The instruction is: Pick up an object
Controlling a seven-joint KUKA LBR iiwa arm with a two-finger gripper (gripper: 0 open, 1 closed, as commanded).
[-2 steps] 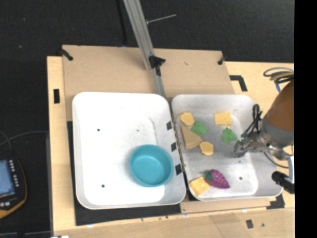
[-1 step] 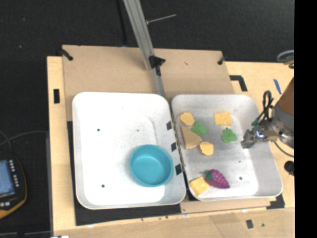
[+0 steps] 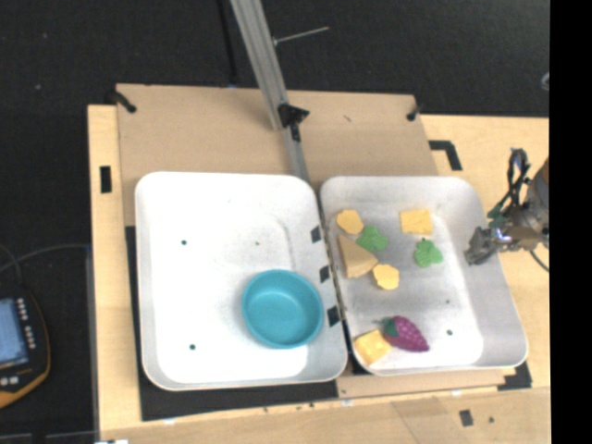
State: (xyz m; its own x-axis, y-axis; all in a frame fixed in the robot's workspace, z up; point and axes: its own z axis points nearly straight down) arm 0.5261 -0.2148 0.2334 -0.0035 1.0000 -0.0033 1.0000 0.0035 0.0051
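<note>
Gripper (image 3: 483,245) at 3 o'clock rim of right bin (image 3: 462,197), nothing grasped; finger state unclear. Approx. best: descend square over green piece (image 3: 427,253), w/ clearance.

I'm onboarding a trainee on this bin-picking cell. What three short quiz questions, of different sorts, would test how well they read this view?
1. True or false: the blue bowl sits in the right bin.
2. Which lies beside the purple object? A) a yellow piece B) a green piece C) the bowl
3. Fill in: the gripper is at the right bin's ____ rim.

Key: 1 false, it sits in the left bin; 2 A; 3 right.
</note>
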